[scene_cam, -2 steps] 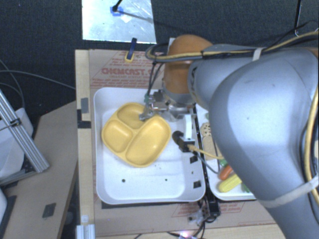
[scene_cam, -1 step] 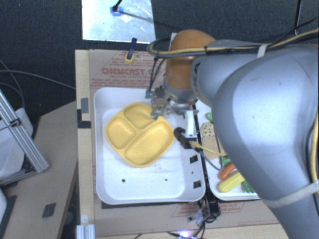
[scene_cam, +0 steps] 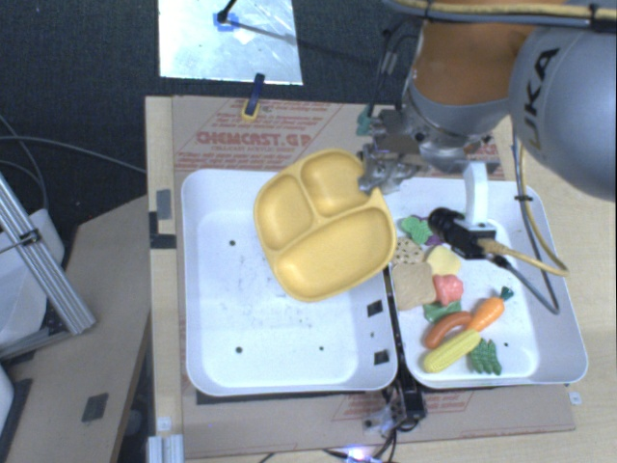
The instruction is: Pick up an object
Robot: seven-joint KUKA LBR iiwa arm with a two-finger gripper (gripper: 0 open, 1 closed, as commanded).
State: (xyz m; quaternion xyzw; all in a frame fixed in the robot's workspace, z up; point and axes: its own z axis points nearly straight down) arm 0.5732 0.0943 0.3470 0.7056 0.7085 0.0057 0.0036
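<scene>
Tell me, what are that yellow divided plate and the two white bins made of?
The yellow divided plate looks like molded plastic: uniform colour, rounded compartment ridges and a soft sheen. The left bin and the right bin also look like thin formed plastic, matte white with rounded rims, the left one scuffed; I can't be certain.

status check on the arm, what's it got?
Gripper clamped on rim of yellow divided plate. Plate tilted, over left bin, overhanging the divider. Toy food pile in right bin, nothing in the way.
</scene>
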